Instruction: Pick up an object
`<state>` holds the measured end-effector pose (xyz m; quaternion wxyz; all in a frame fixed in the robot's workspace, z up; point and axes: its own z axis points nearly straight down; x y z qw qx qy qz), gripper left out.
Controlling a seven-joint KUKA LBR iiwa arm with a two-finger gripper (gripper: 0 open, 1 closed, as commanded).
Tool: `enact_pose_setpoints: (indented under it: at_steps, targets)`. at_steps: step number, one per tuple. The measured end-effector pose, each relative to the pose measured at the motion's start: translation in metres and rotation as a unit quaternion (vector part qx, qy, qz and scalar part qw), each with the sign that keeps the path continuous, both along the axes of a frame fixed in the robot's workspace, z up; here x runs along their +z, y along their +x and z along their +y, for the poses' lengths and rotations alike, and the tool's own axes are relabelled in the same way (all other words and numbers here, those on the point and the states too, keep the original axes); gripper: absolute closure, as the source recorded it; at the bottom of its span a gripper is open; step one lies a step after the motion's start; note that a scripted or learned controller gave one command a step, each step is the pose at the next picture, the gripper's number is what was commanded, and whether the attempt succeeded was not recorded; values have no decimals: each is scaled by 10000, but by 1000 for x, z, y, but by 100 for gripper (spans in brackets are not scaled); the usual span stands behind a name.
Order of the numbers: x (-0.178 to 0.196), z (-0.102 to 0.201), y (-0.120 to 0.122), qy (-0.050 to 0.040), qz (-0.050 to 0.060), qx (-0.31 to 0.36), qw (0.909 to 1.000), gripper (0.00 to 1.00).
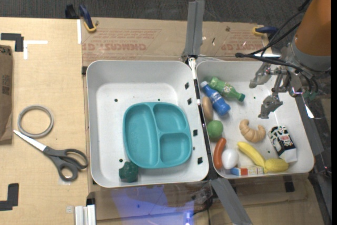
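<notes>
Nearest the lens, at the right bin's (303, 113) 6 o'clock rim: a small red-white-blue carton (247, 170), w/ a banana (251, 154) and lemon-yellow piece (277, 165) just beside it, a white egg (229, 158) touching a red sausage-shaped toy (219, 151). My gripper (269, 104) hangs over the bin's 1 o'clock area, fingers parted, nothing between them. Arm comes in from 3 o'clock, orange band (315, 23) up top.

Closest to me, approx 7 o'clock from the fingertips: a croissant (253, 130), tan, curved, lying flat on the bin floor, apart from its neighbours. At 5 o'clock sits a cow-print milk carton (281, 142), tilted. Along the 9 o'clock wall: green bottle (225, 88), blue bottle (216, 99), a brown oval toy (207, 108), green ball (215, 129). Left bin (105, 87) holds a teal divided plate (157, 134) and a dark-green lump (128, 172) at 7 o'clock. Scissors (52, 153) and a tape roll (35, 120) lie on the bench, well clear.

My pick, as a judgement: the croissant. Prob. light, hollow plastic, stiff and a bit slick; curved ends could squirt out. Best hold is across the fat middle, fingers straddling the narrow width, straight down. Room around it looks adequate. Carton is 2nd choice, boxy faces, but tilt makes it awkward.
</notes>
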<state>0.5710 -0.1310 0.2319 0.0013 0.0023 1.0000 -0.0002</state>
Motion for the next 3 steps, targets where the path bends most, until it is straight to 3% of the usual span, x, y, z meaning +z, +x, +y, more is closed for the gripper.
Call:
enact_pose_setpoints:
  at_steps: [1, 2, 3]
  targets:
    - [-125, 11, -7, 2, 7, -583, 9983, 0]
    - [-139, 30, 33, 0, -11, -1273, 9919, 0]
    - [-140, 22, -75, 3, 12, -1807, 9835, 0]
